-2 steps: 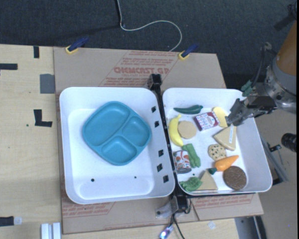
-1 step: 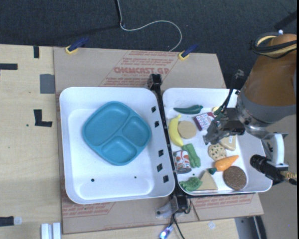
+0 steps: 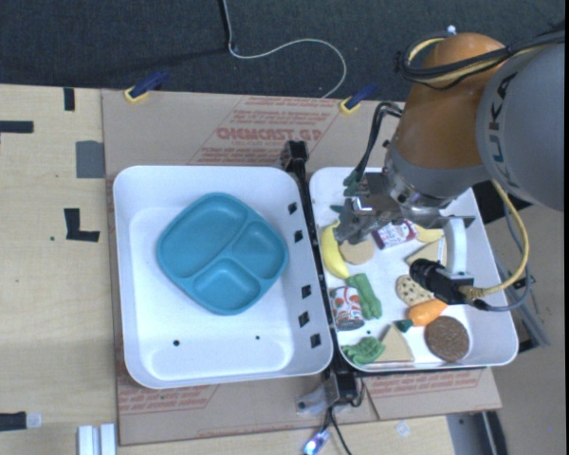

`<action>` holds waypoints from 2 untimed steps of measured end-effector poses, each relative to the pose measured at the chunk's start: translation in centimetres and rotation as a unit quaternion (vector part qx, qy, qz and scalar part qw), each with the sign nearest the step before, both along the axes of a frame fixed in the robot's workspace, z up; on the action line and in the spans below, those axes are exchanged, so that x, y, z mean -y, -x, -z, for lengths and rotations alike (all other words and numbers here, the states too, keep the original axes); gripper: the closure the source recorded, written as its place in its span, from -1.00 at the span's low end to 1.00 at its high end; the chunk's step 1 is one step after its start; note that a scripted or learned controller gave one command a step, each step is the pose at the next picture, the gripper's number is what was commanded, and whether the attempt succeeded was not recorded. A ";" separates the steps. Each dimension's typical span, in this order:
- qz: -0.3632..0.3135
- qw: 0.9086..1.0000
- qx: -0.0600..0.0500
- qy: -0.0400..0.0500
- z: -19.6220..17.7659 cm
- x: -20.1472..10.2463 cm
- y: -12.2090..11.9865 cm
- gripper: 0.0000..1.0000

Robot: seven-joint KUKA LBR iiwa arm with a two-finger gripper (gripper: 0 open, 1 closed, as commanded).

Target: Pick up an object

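The left bin (image 3: pixel 133 254) holds a blue divided plate (image 3: pixel 223 252), lying flat a little above the bin's middle, with its three compartments facing up. A row of black clips runs down the seam between this bin and the right bin (image 3: pixel 498 335).

The right bin is crowded with small toy foods. Along its left wall lies a yellow banana (image 3: pixel 333 254), curved and running lengthwise. Just below it is a green pod-shaped piece (image 3: pixel 364 294), and beside that, against the left wall, a small printed can (image 3: pixel 346 308). At the bin's lower edge sits a leafy green piece (image 3: pixel 364 351) touching a pale wedge (image 3: pixel 395 346).

The gripper (image 3: pixel 362 218) hangs over the upper left part of this bin, directly above the banana's top end and a tan round piece (image 3: pixel 358 251) just beside it. Whether its dark fingers are apart or together cannot be told from here, and nothing is seen clamped between them.

Further right lie a purple-and-white packet (image 3: pixel 395 234), a speckled cookie (image 3: pixel 413 289), an orange carrot (image 3: pixel 425 313) and a brown round disc (image 3: pixel 448 338) near the lower right corner. The arm's orange band (image 3: pixel 446 102) rises above.
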State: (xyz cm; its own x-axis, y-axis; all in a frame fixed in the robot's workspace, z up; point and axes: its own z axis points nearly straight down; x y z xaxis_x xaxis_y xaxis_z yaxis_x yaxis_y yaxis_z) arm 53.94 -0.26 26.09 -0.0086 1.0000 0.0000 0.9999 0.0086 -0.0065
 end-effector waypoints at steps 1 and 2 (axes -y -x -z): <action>0.004 1.000 0.001 0.000 -5.3 0.7 5.7 1.00; 0.004 1.000 -0.003 0.001 -0.3 0.4 5.6 1.00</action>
